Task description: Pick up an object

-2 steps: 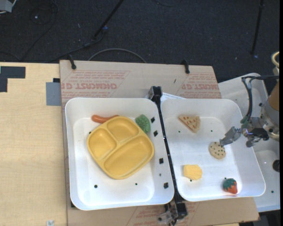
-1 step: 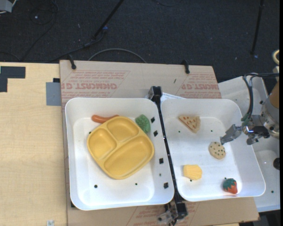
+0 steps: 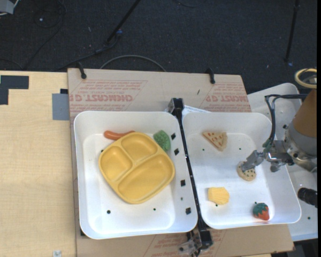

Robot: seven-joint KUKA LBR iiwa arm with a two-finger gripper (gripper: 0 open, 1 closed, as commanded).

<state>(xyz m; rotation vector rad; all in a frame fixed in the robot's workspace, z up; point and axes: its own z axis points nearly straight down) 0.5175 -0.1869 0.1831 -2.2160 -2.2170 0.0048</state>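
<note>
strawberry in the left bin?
No. The strawberry lies in the right bin, near its front right corner; the left bin holds the yellow plate.

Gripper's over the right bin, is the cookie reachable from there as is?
Probably yes. The gripper sits right at the cookie, with nothing lying between; the yellow block and strawberry lie apart.

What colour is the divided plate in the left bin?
Yellow; the divided plate shows clearly in the camera view.
</note>
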